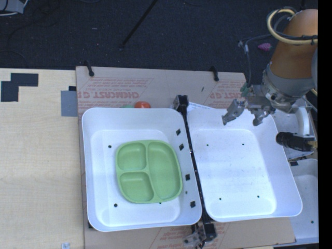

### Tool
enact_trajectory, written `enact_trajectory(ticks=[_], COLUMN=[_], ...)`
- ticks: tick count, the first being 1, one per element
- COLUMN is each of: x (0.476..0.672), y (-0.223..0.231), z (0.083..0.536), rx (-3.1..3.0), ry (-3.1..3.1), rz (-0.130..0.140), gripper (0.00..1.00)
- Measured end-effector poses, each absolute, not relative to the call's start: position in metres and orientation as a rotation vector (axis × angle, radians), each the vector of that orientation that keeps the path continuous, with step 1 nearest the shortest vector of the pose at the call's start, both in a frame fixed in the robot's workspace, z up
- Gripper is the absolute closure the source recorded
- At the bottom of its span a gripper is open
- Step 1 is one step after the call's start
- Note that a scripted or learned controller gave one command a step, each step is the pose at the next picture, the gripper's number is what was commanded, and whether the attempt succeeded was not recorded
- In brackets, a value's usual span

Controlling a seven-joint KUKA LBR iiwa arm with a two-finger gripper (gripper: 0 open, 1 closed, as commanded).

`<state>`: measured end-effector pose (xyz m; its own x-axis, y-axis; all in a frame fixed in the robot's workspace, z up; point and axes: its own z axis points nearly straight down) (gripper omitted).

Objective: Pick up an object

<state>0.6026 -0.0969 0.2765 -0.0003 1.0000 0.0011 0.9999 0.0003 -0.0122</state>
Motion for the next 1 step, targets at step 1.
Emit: enact_trajectory(ticks=[1], x=[0.6044], y=[-0.097], z=[0.2825], rx=[-2.219], ry=[-2.223], rz=[0.001], gripper=[0.0])
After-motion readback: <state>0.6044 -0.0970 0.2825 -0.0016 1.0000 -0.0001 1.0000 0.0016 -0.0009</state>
